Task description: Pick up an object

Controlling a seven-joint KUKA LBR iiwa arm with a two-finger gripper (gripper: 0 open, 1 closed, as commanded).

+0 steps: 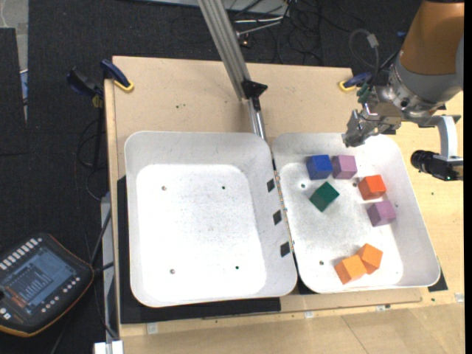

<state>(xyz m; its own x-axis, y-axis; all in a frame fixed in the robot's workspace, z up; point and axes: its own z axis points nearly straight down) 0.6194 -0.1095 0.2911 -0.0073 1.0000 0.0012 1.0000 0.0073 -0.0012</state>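
Observation:
The right bin (413, 260) holds several small blocks. A blue block (318, 166) and a purple block (344, 167) sit side by side near its far edge. A dark green block (324, 196) lies in front of them. To the right are an orange-red block (372, 186) and a second purple block (381, 213). Two orange blocks (359, 263) touch near the front. My gripper (355, 139) hangs over the bin's far edge, just above and behind the first purple block. I see nothing between its fingers.
The left bin (195, 212) lies beside the right one. A slanted metal pole (228, 46) crosses the bench's back. Clamps sit at the bench's far corners (118, 76). A teach pendant (37, 282) lies at the lower left.

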